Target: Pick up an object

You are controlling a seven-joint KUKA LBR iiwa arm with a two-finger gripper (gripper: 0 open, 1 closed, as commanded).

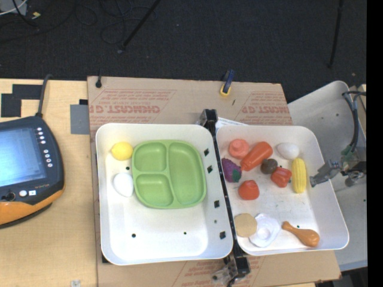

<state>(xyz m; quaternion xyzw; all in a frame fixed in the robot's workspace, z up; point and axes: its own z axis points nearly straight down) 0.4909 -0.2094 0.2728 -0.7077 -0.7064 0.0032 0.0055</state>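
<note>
At three o'clock you see the claw [323,175] just outside the right bin's [326,220] rim, close to the yellow corn cob [298,174]; you cannot tell how it stands. In that bin you have a pink piece [238,147], an orange carrot [257,154], a white egg [288,150], a purple piece [231,170], a dark ball [268,166], a red pepper [281,177], a red tomato [248,189], a tan disc [245,225] touching a white cup [265,231], and a drumstick [301,233] at five o'clock. The left bin [155,241] carries a green divided plate [168,174], a lemon [121,150] and a white egg-like piece [123,185]. At nine o'clock a control pendant [27,169] rests on the counter [60,244].
</note>
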